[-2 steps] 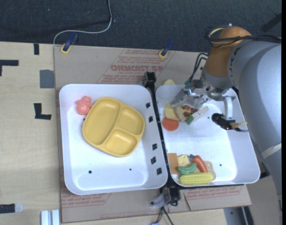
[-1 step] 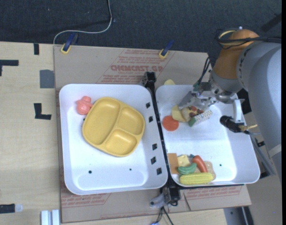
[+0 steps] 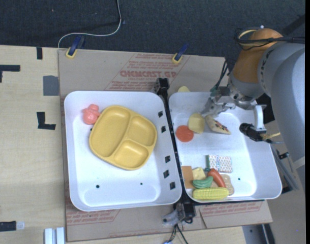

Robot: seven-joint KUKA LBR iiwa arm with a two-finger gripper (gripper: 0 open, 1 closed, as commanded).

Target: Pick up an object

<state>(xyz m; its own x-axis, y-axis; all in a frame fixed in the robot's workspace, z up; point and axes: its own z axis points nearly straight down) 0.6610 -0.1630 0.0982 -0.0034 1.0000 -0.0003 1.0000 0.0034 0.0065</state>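
My gripper [image 3: 211,112] hangs low over the upper middle of the right bin [image 3: 256,156], coming in from the right. Directly below it lies a tan wedge like a pizza slice [image 3: 219,126], and just to its left sits a pale yellow piece [image 3: 196,122]. Whether the gripper touches either one I cannot tell. A red disc [image 3: 184,133] rests beside the yellow piece, near the bin's left wall. No object can be seen lifted off the bin floor.
At the right bin's front lie a corn cob [image 3: 211,193], a green piece [image 3: 203,183], a red-orange chili [image 3: 216,177], a checkered packet [image 3: 219,162] and an orange block [image 3: 187,174]. The left bin [image 3: 79,182] holds a yellow divided plate [image 3: 123,136] and a pink toy [image 3: 90,114].
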